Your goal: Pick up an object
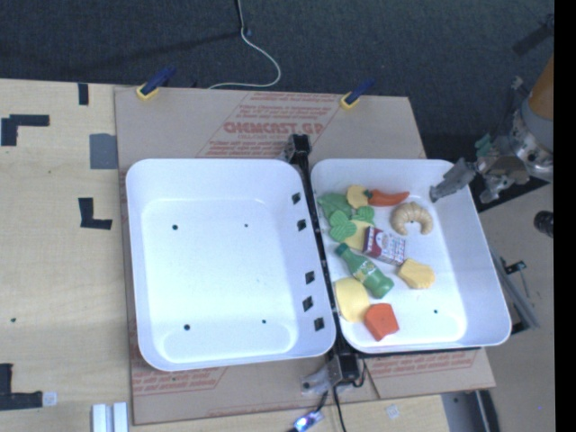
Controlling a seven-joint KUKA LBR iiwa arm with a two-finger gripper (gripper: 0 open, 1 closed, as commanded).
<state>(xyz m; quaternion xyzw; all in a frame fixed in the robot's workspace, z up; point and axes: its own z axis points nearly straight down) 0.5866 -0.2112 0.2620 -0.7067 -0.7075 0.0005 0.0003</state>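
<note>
From above, two white bins are seen side by side on the table (54, 241). The left bin (220, 268) lies beside the right bin (468, 268), in which small toy foods are heaped toward its left side: a croissant (413, 216), a red pepper (388, 198), a green bottle (365, 273), an orange block (381, 320) and a yellow piece (416, 274). The gripper (447, 187) is seen at the right bin's upper right rim, apart from the heap. Whether its jaws are wide or narrow cannot be told.
</note>
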